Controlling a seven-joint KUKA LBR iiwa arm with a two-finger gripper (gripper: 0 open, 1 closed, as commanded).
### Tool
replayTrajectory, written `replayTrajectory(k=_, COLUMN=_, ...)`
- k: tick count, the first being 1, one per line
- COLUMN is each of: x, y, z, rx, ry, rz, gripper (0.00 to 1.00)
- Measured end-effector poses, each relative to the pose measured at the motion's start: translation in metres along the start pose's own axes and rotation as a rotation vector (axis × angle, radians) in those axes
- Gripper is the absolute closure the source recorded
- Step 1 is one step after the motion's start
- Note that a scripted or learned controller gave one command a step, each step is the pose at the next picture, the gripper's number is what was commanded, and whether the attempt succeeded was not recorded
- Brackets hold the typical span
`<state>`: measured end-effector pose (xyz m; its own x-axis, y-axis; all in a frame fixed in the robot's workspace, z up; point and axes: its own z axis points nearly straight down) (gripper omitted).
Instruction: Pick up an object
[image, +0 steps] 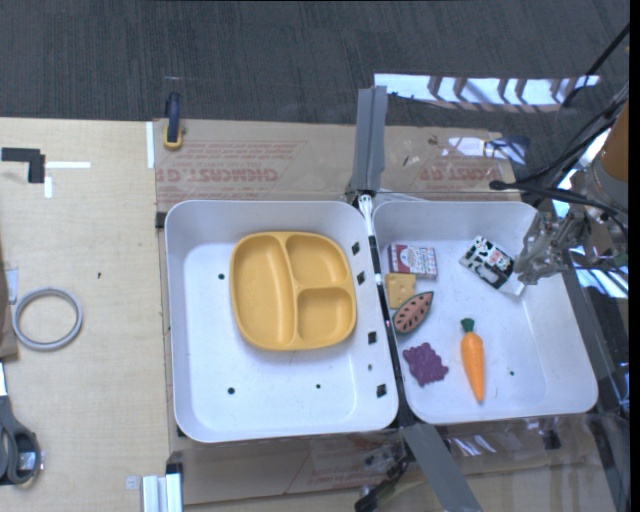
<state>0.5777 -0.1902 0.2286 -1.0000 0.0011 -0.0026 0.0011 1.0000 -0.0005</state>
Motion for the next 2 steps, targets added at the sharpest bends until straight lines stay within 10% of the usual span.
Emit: replayTrajectory(k=2, x=0.031, y=0.016, z=0.038, rx=0.002, ry=0.001, rz=0.854, gripper=0.00)
